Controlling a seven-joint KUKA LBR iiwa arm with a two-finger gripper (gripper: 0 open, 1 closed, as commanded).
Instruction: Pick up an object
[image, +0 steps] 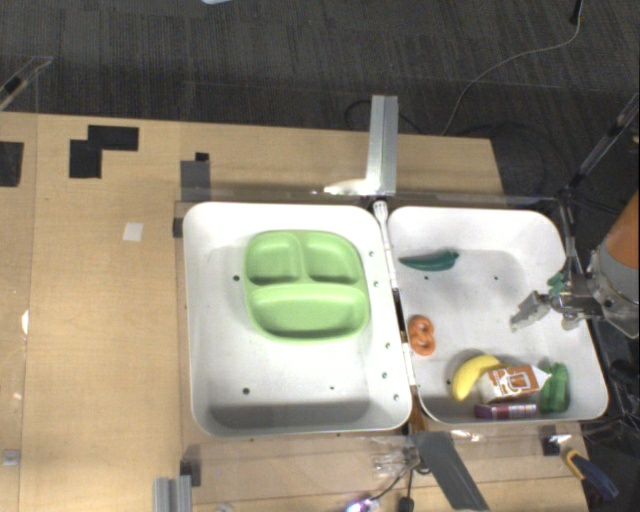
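Note:
My gripper (550, 314) hangs over the right side of the right bin (500, 232), open, with nothing between its fingers. Below it, along the bin's front wall, lie a yellow banana (472, 374), a small orange-and-white carton (516, 381), a green vegetable (556, 387) and a purple item (505, 409). An orange pretzel-shaped toy (421, 335) sits by the bin's left wall. Near the back left of this bin lies a dark green pepper-like thing (430, 261). None of these touch the gripper.
The left bin (215, 300) holds a light green divided plate (305, 282). A metal post (384, 145) stands behind the wall between the bins. The arm's orange band (625, 240) enters at the right edge.

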